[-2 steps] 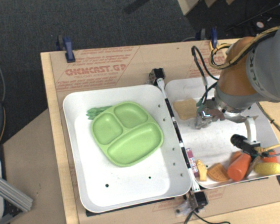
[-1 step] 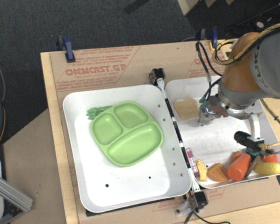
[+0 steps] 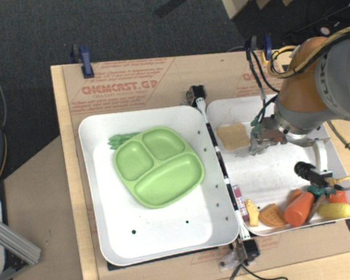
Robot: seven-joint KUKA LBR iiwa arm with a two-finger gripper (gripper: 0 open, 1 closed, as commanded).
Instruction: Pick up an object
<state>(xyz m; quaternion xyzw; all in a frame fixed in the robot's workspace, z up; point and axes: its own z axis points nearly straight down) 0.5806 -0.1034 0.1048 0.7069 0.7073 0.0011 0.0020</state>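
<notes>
My gripper (image 3: 254, 145) hangs low in the far part of the right bin (image 3: 253, 178), just right of a flat tan square piece (image 3: 231, 136) that lies on the bin floor. Along that bin's near edge lies a cluster of toy foods: a tan half-round piece (image 3: 271, 215), an orange piece (image 3: 299, 207), a red piece (image 3: 338, 197) and a yellow piece (image 3: 335, 211). A small yellow item (image 3: 251, 209) rests against the bin's left wall.
In the left bin (image 3: 109, 224) lies a green divided plate (image 3: 159, 166), with a small green leafy piece (image 3: 118, 140) poking out at its far left. The arm's grey and orange body (image 3: 313, 90) reaches over the right bin's far right corner.
</notes>
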